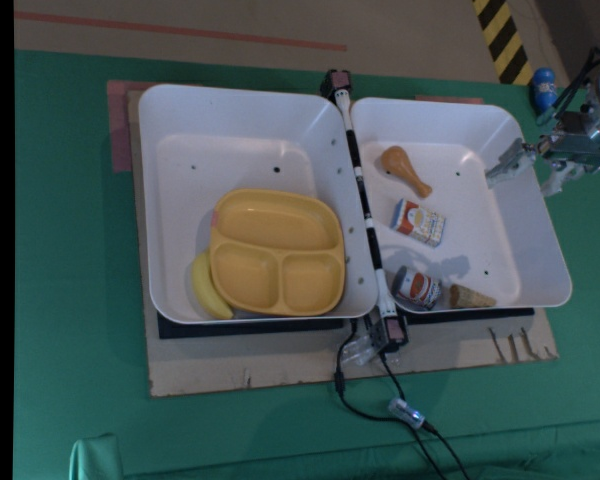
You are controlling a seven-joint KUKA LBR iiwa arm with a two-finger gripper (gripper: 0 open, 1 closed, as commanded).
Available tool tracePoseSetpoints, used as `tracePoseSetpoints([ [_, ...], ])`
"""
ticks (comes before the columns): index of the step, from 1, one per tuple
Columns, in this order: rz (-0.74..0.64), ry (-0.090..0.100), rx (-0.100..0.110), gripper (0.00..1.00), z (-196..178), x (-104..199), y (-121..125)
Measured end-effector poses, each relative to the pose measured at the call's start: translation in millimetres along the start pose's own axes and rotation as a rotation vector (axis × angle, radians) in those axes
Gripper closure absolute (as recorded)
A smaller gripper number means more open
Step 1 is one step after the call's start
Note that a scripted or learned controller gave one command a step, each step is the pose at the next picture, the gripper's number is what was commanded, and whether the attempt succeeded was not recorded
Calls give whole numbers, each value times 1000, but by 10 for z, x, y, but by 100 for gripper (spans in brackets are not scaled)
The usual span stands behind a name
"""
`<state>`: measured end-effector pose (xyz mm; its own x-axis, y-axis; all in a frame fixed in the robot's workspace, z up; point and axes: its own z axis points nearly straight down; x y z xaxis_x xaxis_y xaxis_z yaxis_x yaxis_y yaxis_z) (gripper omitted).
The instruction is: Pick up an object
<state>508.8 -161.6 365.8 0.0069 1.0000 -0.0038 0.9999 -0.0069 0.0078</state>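
Observation:
The right bin [525,258] holds a brown drumstick [405,170], a small red and white carton [418,222], a can lying on its side [415,288] and a tan cone-shaped piece [470,296]. My gripper [527,175] hangs over the right bin's far right rim, well to the right of the drumstick. Its two fingers stand apart, open, with nothing between them.
The left bin [170,168] holds a yellow divided plate [277,251] and a banana [208,288] at the plate's left edge. A black and white strip [360,183] runs between the bins. Cables [380,388] trail in front. A blue object [543,88] sits beyond the right bin.

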Motion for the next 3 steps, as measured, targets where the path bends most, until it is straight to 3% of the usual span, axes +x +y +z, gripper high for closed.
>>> tracePoseSetpoints([
  [1,-1,0,2,0,1013,233,277],
  [2,-1,-2,-1,0,1728,446,887],
  [3,4,-5,-15,100,1570,420,914],
])
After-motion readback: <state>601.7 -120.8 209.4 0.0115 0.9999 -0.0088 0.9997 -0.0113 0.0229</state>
